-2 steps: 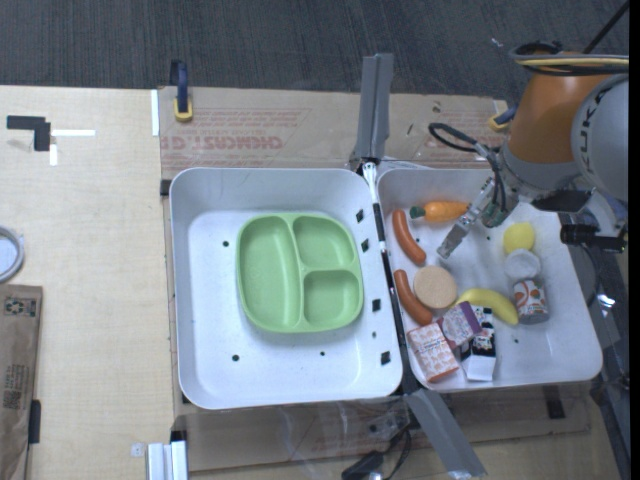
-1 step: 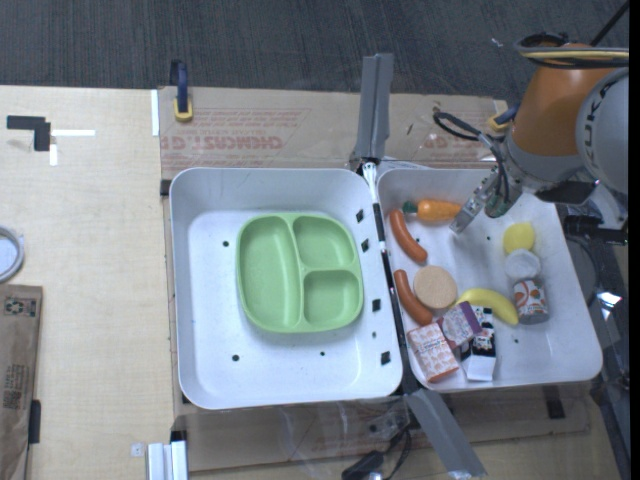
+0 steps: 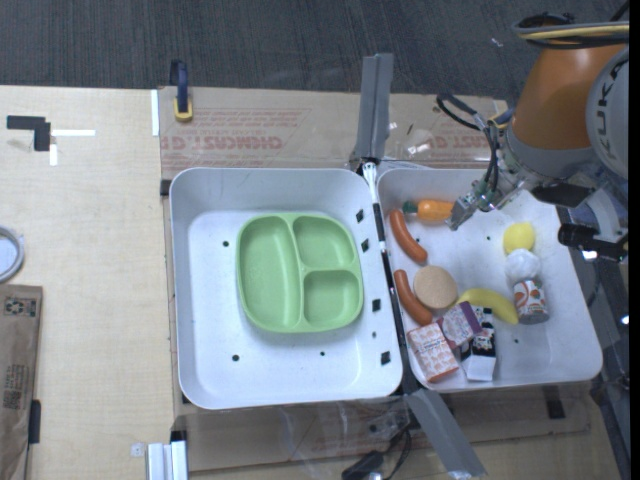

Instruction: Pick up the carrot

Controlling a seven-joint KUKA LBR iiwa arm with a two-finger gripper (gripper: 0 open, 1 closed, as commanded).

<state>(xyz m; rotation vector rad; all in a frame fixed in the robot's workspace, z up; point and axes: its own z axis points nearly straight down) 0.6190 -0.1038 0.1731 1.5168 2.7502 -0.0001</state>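
— Where's the small orange carrot with the green stub (image 3: 432, 209)?
— Lying on its side near the far edge of the right-hand shallow white bin (image 3: 570, 368), toward that bin's far left corner, green end pointing at the divider.
— And the metal two-finger gripper (image 3: 466, 209)?
— Down inside the same bin, just beside the carrot's orange end, hanging from the grey arm with the orange band (image 3: 560, 98). Can't tell whether open or closed; too small and blurred. Nothing visibly held.
— Anything close to the carrot?
— A reddish-brown sausage (image 3: 407, 236) just nearer, slanting along the left wall. A second sausage (image 3: 412, 297) further toward the near edge, touching a round tan bun (image 3: 436, 287).
— Rest of that bin?
— A yellow lemon (image 3: 518, 236) toward the right wall, a white crumpled lump (image 3: 521, 264) below it, a small red-and-white can (image 3: 530, 301), a yellow banana (image 3: 490, 303), and small printed cartons (image 3: 433, 351) by the near left corner.
— Left bin?
— A light green three-compartment plastic tray (image 3: 299, 272) around the middle of the left-hand white bin (image 3: 200, 368).
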